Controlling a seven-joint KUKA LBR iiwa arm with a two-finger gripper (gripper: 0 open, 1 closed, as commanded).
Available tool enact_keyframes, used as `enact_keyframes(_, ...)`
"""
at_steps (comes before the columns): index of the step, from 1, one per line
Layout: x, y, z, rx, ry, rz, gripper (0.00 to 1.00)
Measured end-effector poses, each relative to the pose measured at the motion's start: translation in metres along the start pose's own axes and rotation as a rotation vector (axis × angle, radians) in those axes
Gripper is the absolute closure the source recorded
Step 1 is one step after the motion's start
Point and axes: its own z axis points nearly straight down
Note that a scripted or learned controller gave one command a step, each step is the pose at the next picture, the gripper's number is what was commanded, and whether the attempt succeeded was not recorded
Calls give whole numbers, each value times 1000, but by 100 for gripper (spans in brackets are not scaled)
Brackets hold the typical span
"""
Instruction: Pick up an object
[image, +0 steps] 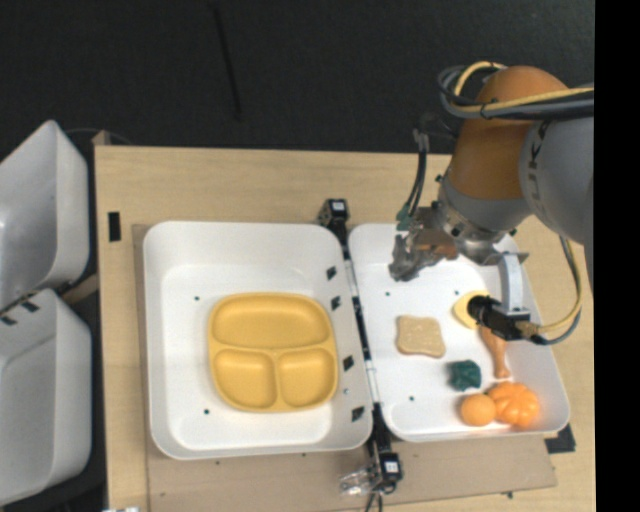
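Observation:
The right bin holds a tan slice of toast, a dark green piece, an orange fruit, an orange pumpkin-like piece, a tan drumstick and a yellow piece partly hidden by the arm's cable fitting. My gripper hangs over the bin's far left part, above and left of the toast. Nothing shows between its fingers.
The left bin carries a yellow divided plate. White housings stand off the bench's left side. A black clip sits at the bins' far joint, another fitting at the near joint.

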Motion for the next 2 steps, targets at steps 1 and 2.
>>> enact_keyframes(1, 54, -26, -6, 2, 2, -1, 100)
enact_keyframes(2, 96, -52, -4, 3, 0, 0, 100)
